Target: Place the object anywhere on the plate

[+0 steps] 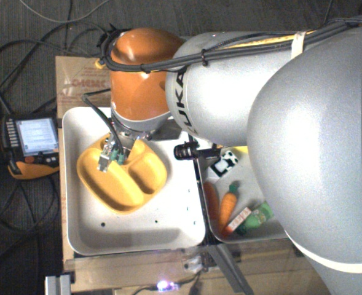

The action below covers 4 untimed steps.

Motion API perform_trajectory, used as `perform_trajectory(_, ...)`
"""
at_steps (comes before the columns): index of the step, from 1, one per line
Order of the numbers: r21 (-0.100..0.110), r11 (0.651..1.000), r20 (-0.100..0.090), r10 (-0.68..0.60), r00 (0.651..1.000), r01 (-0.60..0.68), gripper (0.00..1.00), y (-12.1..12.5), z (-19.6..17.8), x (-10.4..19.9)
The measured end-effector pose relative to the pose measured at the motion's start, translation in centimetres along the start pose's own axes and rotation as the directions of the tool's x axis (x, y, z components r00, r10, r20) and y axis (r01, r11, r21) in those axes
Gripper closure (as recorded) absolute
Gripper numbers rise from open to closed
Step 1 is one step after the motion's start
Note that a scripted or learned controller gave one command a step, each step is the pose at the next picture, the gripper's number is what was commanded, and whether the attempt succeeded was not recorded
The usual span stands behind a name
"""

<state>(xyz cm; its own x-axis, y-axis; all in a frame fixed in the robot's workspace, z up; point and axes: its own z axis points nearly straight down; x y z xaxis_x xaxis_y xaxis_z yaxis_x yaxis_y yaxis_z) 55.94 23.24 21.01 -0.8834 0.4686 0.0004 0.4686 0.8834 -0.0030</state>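
Note:
A yellow divided plate (133, 180) lies tilted in the left white bin (88, 226). The arm reaches in from the right, its orange band and wrist covering the plate's upper edge. My gripper (112, 155) hangs over the plate's upper left compartment. Something small and green shows at its tip, too small to identify. The arm's bulk hides much of the right bin.
The right bin (242, 233) holds a toy carrot (228, 203), a reddish item beside it, a green and red object (249, 219) and a black-and-white piece (227, 160). A handheld pendant (32, 139) and cables lie on the floor left of the bench.

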Motion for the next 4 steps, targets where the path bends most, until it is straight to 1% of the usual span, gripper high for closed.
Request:
perform_trajectory(1, -0.004, 0.999, 0.003, -0.048, 0.999, 0.048, 1.00, -1.5, -16.6, 3.0)
perform_trajectory(2, 0.000, 1.000, 0.001, -0.026, 1.000, 0.026, 1.00, -0.3, -2.4, 0.5)
perform_trajectory(3, -0.003, 0.987, 0.004, 0.159, 0.987, -0.159, 1.00, -5.4, -14.5, -1.4)
perform_trajectory(4, -0.001, 0.993, -0.001, 0.120, 0.993, -0.120, 1.00, -4.2, -6.7, 6.0)
